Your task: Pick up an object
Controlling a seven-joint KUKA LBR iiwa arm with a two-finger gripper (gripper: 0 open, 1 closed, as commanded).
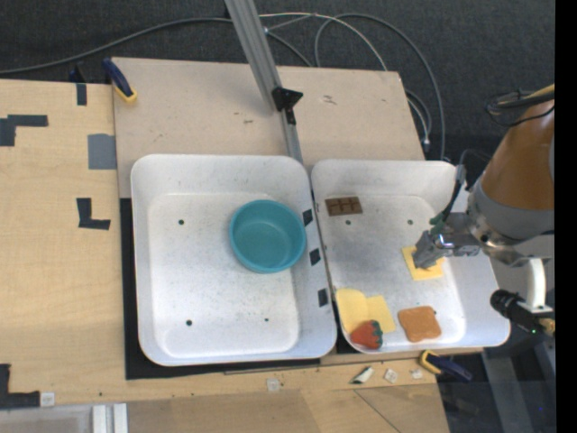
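One yellow piece (426,266) is lying right under my pincer (429,252), on the right bin's (388,177) floor, and I'm hovering low over it. Whether my pincer is open or closed, I cannot tell. Nothing is being lifted yet, so gripping and raising are remaining. Closer to the near rim, the orange block (419,323) and strawberry (367,334) are waiting; far leftward, the teal bowl (267,234).

The grey and orange arm (527,174) runs off the right edge; its gripper (431,249) covers part of the flat yellow piece (427,268).
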